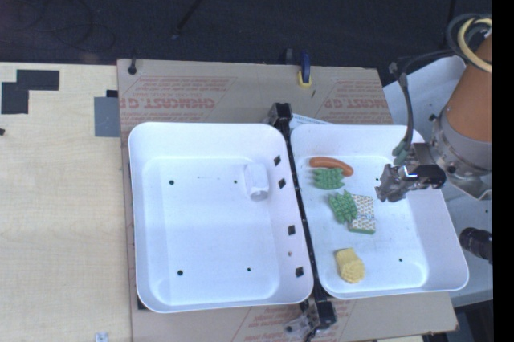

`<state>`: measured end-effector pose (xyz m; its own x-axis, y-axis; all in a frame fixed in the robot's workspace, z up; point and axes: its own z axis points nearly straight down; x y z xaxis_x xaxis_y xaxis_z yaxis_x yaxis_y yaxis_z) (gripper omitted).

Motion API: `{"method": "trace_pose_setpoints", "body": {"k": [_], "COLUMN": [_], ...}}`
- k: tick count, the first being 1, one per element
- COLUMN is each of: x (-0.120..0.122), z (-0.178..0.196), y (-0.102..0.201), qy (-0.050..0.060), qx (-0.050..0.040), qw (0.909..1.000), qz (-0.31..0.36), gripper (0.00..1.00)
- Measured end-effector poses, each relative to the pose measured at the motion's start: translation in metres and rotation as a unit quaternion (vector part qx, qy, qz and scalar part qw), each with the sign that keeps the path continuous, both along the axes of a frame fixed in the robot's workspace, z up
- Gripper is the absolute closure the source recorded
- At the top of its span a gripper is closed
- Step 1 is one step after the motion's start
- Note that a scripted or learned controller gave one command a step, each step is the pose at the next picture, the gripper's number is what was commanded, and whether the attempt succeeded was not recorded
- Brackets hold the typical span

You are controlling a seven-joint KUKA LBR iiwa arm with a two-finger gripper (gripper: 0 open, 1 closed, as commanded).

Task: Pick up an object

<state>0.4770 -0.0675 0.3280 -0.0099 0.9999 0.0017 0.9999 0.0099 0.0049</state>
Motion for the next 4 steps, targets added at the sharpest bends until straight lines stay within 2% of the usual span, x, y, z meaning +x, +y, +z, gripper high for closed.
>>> {"method": "trace_pose_setpoints", "body": {"k": [1,2,3,4], "x": [-0.001,0.002,-0.001,-0.003], "z": [0.112,0.003,0.089,-0.023], "y": [0.135,0.038,0.122,0.046], "qy": [-0.003,0.009,0.000,0.009], "qx": [0.0018,-0.0024,0.0005,-0.0021], "qw": [1.0000,0.9999,1.0000,0.9999], "qz": [0.004,-0.010,0.000,-0.009], "gripper": [1.00,1.00,1.00,1.00]}}
